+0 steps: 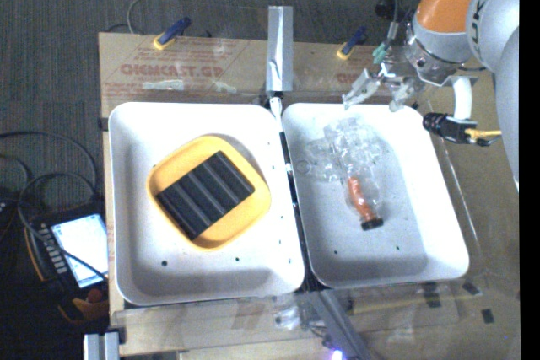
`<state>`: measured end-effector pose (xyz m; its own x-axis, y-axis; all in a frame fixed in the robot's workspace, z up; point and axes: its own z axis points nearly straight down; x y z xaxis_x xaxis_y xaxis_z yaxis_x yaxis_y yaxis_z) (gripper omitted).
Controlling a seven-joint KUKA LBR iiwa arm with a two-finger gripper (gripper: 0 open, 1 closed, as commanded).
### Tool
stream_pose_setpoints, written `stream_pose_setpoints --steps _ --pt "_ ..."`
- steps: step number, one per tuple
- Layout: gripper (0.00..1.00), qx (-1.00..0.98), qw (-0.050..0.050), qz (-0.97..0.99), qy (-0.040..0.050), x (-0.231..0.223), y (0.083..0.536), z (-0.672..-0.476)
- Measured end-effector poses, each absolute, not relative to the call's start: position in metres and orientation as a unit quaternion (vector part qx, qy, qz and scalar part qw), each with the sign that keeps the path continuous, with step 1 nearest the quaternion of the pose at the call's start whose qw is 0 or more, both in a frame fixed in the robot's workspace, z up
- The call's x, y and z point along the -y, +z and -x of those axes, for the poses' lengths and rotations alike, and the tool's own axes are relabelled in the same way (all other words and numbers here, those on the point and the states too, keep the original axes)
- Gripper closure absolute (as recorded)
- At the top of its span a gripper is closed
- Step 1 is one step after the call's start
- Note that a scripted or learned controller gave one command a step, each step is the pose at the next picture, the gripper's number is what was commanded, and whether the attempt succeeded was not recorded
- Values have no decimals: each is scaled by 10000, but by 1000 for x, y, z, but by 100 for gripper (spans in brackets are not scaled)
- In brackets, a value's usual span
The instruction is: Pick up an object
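Yellow tray point(211, 191) with a black ribbed insert fills your left bin point(135, 126), well left of the right bin point(447, 219). Inside the right bin you see a clear plastic bottle point(348, 149) (crumpled, hard to outline) touching a small orange-brown bottle point(362, 198). Above the right bin's far rim, the gripper point(377, 93) hangs with fingers point(356, 93) spread, holding nothing.

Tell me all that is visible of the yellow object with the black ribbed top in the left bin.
The yellow object is a rounded, squarish block, plastic by its look, with a black panel of parallel ridges set into its top. It lies flat, turned at a diagonal, near the middle of the left bin, resting on the floor. Nothing else touches it; the pincer is over the other bin's far edge.
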<state>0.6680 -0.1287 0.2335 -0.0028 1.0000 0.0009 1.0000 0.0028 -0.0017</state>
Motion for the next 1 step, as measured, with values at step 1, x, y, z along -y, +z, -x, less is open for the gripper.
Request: stream_pose_setpoints --steps 1 --pt "0 7292 -3 6843 16 131 193 -651"
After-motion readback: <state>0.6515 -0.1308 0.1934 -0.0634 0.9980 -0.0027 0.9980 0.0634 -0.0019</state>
